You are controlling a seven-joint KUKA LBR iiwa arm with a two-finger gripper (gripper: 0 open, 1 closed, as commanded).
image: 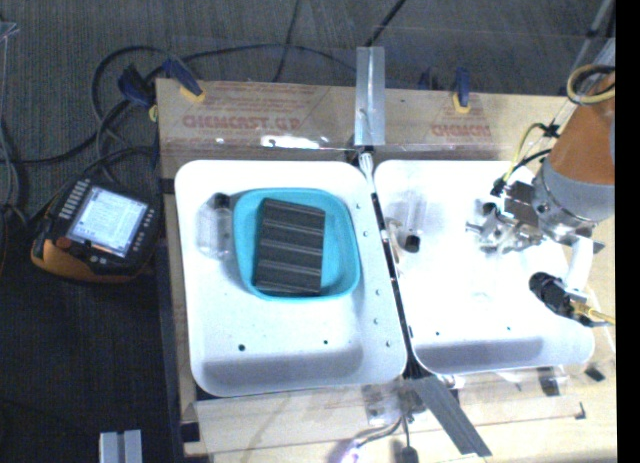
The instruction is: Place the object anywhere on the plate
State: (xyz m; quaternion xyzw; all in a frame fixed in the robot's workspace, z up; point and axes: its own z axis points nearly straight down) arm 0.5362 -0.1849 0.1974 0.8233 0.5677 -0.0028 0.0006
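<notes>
We see the dark ridged object [291, 247] already lying on the blue plate [345, 256] in the left bin [200, 341] — placement looks done. The claw [497, 223] hangs over the right bin [480, 336] — its opening we cannot tell. Next: retreat clear.

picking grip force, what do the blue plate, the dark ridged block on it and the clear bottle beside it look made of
Blue plate: likely plastic, smooth, evenly coloured, soft sheen on the rim.
Dark ridged block: matte dark grey, moulded ribs; plastic or rubber, cannot tell which.
Clear bottle: see-through, the white bin shows through it; probably thin plastic, though glass is possible.
</notes>
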